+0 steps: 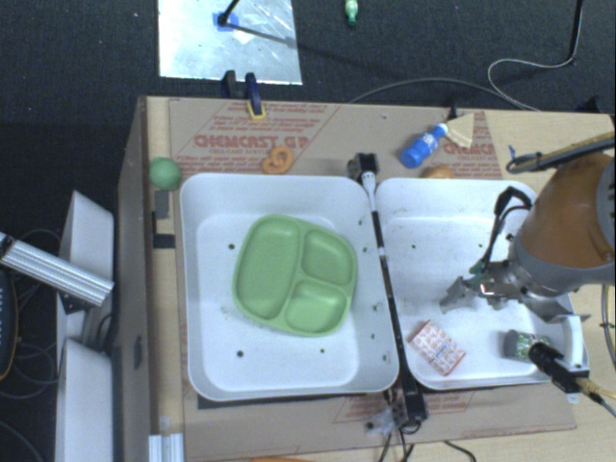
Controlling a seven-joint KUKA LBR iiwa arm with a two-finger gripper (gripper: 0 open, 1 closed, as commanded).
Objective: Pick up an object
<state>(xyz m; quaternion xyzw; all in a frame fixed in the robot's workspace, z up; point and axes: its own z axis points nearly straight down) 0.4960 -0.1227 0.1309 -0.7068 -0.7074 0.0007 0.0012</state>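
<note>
A green divided plate point(294, 274) lies in the left white bin point(207, 210). In the right white bin point(423, 210) a small red-and-white patterned packet point(438, 346) lies near the front edge, and a small green-and-grey object point(521, 345) lies at the front right. The arm reaches in from the right over the right bin. Its gripper point(470, 290) hangs over the bin's middle, above and slightly right of the packet. Nothing shows between its fingers.
On the board behind the bins lie a blue bottle point(422, 148), an orange ring point(278, 160), and a blue-and-yellow clamp point(252, 95). A green ball point(165, 172) sits at the left bin's back corner. A black cable loops by the wrist.
</note>
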